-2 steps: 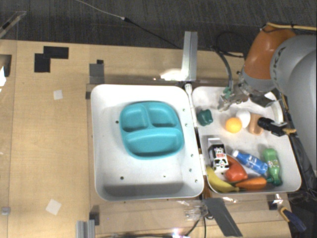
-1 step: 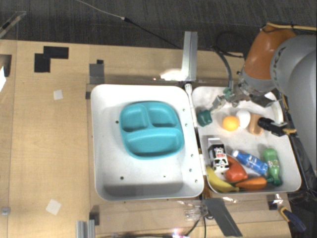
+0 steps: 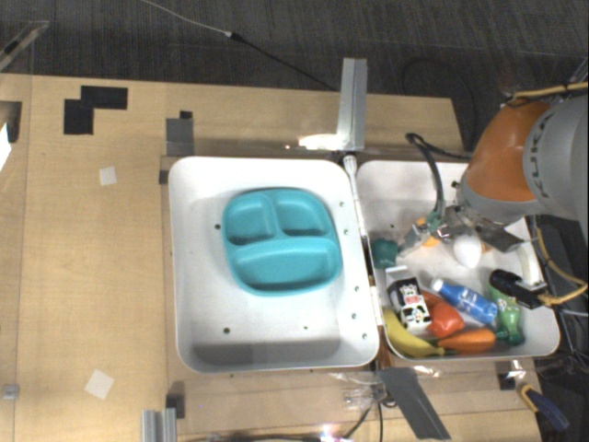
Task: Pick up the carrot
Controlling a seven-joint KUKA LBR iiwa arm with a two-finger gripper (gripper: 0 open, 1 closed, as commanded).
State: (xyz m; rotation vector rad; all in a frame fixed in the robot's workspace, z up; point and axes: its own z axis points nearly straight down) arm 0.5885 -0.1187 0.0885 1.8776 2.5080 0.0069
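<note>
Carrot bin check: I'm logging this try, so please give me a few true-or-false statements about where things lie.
1. The carrot lies in the right bin. True.
2. The teal plate sits in the right bin. False: it sits in the left bin.
3. The banana lies near the right bin's front edge. True.
4. The carrot is inside the teal plate. False: it lies beside the banana, among the clutter.
5. The arm reaches over the left bin. False: it is over the right bin.

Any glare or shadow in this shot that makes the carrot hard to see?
Camera view: bright glare on the bench edge behind the bins, far from the carrot. The carrot is evenly lit at the right bin's front, slightly soft. The arm shades that bin's far right.
</note>
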